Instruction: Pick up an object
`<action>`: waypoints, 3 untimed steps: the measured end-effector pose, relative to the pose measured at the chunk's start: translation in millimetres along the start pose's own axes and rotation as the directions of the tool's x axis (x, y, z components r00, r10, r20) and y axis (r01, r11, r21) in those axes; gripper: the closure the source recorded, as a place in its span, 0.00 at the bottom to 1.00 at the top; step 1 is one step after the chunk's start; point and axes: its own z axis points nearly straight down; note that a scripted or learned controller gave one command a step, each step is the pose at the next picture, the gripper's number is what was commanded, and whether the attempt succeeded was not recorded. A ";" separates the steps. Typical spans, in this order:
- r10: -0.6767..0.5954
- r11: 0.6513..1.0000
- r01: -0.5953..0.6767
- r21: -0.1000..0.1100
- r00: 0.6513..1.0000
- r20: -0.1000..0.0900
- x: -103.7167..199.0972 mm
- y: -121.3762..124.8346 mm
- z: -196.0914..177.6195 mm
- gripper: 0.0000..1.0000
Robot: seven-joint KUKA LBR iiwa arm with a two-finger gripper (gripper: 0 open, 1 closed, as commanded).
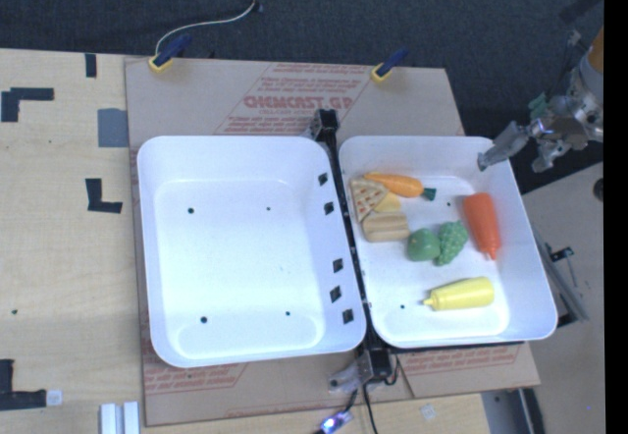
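Fingers look spread and grip nothing, your gripper [520, 142] hanging over the right bin's [525, 324] upper right rim. Nearest, just below it, lies the orange carrot [481, 224]: probably light, stiff, slick plastic, so pinch across its thick middle.

Slanted overhead view of both bins [157, 226]

The arm [592, 79] is cut off by the right edge; the tool [520, 142] is blurred, its fingers unreadable. The bench [59, 255] runs past the left and bottom edges
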 end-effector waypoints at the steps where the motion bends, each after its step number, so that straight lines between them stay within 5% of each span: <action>1: -0.007 1.000 0.007 0.017 1.000 -0.009 95.6 -22.1 156.2 0.00; 2: -0.001 1.000 0.001 -0.002 1.000 0.000 60.5 23.3 196.8 0.00; 3: -0.004 1.000 0.004 0.005 1.000 -0.001 42.9 71.0 195.8 0.00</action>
